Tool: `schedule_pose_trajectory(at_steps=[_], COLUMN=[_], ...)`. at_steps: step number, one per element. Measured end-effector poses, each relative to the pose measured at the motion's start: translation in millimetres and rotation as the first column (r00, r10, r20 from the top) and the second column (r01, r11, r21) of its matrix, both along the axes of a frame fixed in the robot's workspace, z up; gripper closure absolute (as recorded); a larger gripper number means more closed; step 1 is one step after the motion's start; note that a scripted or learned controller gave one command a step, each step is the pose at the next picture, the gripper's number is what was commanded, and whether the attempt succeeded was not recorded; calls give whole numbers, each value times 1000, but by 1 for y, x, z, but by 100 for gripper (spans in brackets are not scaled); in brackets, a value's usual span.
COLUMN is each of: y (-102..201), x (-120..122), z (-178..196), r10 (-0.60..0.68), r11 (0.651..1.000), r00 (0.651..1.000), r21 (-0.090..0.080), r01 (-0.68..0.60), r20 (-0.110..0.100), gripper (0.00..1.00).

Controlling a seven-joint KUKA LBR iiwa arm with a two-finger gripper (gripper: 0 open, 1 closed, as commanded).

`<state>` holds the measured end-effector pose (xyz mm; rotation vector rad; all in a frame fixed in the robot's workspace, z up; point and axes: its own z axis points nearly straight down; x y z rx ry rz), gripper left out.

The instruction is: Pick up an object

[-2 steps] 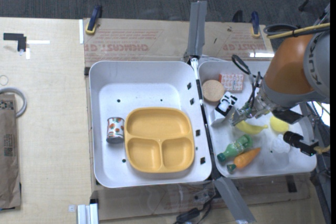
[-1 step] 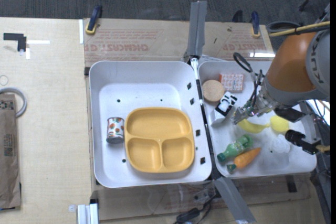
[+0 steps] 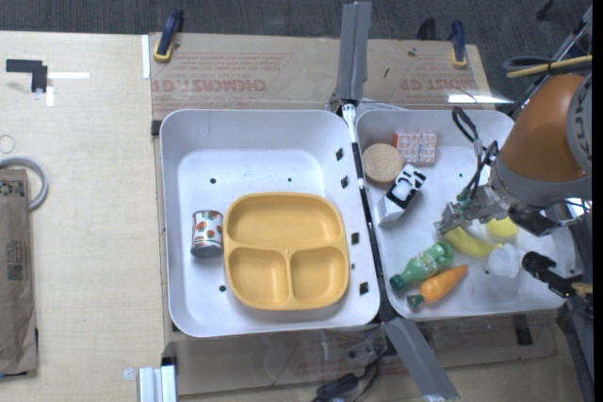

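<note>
Camera view: gripper (image 3: 459,219), finger state indeterminable, sits directly over the banana (image 3: 471,242), whose long axis runs left-right beneath it.

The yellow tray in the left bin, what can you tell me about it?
The yellow tray looks like matte plastic, a rounded rectangle with three compartments: one long at the back, two smaller in front. It lies flat, open side up, at the front right of the left bin, its compartments bare. A small printed can lies just beside its left edge.

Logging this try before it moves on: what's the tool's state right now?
Tool: cannot be told; it sits low in the right bin over the banana.
</note>
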<state>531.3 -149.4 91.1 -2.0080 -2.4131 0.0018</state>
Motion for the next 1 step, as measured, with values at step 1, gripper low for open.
schedule_pose_trajectory(at_steps=[1], y=[69], x=[104], z=[101], r10=[-83], r11=[997], r00=[997], r21=[-3], r01=[83], r20=[3], gripper=[100])
